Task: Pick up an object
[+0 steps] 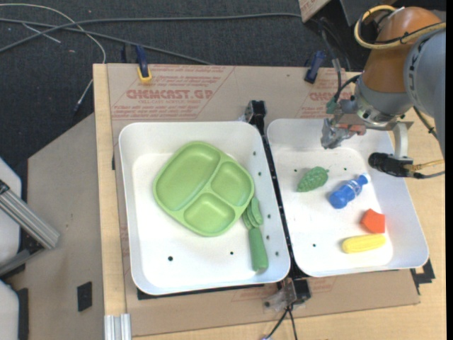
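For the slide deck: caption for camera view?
Gripper above right bin of small toys; green divided plate in left bin.

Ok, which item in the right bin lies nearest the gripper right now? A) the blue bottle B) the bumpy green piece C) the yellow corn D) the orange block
B: the bumpy green piece lies just below the gripper, at the bin's far end; the other three sit farther toward the near edge.

the arm [414,52] is grey with a broad, rounded orange band [391,44] above the wrist. a yellowish cable [369,21] loops over the band's top, and thin dark wires trail beside it. below sits a grey metal gripper [334,137] with small reddish fittings.
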Tool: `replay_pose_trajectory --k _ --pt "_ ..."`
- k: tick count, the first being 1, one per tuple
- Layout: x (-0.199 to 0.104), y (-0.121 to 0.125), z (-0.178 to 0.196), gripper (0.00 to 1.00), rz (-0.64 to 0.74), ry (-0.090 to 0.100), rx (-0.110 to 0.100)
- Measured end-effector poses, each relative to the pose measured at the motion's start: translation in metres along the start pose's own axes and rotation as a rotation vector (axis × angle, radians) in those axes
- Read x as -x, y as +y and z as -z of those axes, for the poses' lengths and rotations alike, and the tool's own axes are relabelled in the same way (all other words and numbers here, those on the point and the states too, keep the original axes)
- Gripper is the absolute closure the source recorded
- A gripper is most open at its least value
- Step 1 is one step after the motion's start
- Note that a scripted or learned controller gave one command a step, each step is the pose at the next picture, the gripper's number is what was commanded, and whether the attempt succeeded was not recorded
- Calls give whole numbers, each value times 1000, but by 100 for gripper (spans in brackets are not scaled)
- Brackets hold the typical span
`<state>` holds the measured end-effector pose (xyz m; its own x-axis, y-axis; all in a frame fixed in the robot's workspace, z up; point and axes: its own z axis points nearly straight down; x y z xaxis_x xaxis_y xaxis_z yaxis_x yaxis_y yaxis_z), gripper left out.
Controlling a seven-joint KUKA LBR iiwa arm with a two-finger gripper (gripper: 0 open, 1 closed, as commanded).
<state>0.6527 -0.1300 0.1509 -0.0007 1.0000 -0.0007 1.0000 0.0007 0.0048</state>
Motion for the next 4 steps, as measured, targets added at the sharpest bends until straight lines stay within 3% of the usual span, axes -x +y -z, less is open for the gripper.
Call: replay_pose_trajectory --k 1,2,4 --pt "-7 3 63 100 1 -1 4" --pt "-7 4 85 100 0 0 -1" --pt "-112 -37 67 100 4 3 -10"
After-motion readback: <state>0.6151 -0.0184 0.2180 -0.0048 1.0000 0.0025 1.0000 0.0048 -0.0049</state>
